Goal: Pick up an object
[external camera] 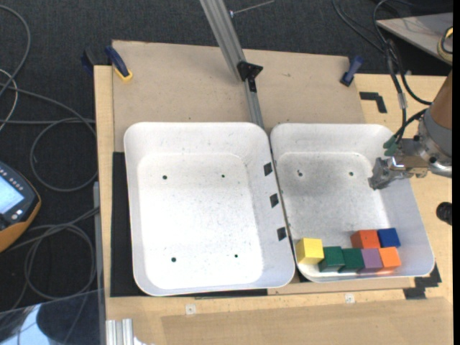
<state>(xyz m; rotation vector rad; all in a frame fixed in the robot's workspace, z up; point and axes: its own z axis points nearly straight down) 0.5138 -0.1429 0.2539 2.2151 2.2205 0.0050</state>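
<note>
Several coloured blocks lie huddled along the front wall of the right bin [327, 185]: a yellow block [310, 249], two green blocks [332, 257], a purple block [371, 259], an orange block [389, 257], a red block [368, 238] and a blue block [388, 236]. My gripper [382, 174] hangs over the right side of that bin, behind the blocks and well apart from them. I see nothing in it.
The left bin [194, 207] sits beside the right one, with black clips along the shared wall. A slanted metal pole [230, 34] rises from the bench behind the bins. Cables lie on the floor to the left and at the back right.
</note>
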